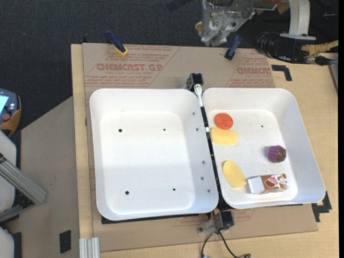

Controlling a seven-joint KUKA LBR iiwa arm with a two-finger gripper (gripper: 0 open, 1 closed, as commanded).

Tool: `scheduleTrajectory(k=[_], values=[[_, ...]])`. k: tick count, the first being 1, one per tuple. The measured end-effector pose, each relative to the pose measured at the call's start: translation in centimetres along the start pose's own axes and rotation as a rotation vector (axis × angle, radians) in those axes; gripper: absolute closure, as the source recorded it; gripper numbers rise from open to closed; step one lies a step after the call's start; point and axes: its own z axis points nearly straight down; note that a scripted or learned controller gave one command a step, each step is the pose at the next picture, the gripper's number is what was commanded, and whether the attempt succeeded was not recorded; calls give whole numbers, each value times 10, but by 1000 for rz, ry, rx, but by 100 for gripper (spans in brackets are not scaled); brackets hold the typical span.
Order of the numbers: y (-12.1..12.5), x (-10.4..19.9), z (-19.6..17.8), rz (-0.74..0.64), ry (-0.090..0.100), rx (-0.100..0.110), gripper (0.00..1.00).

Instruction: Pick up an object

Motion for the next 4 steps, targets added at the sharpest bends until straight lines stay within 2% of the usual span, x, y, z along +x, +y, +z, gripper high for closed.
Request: scheduleTrajectory(k=[1,2,3,4], values=[[2,-3,7,7,-6,12,0],[2,-2,-4,5,-5,7,100],[2,-2,-3,6,-6,9,0],[3,-2,-14,5,-5,4,100]])
